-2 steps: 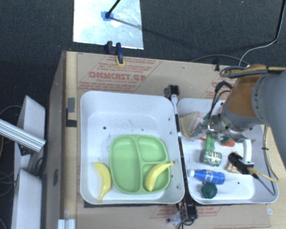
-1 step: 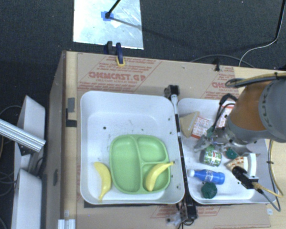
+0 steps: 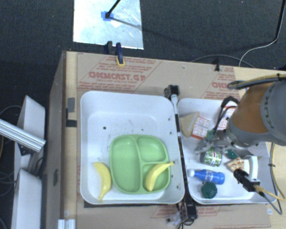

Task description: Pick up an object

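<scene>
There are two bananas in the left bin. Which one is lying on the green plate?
The right-hand banana lies on the green plate, in its lower right section. The other banana rests on the bin floor beside the plate's left edge.

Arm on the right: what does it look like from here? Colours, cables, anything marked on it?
The arm is bulky and rounded, grey, with a broad orange band above the wrist. Dark cables loop along its upper side and down toward the wrist. The gripper end is darker and metallic, with greenish parts. No markings are legible.

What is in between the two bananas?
The green plate lies between them in the camera view: one banana sits beside its left edge, the other banana rests in its right compartment.
</scene>
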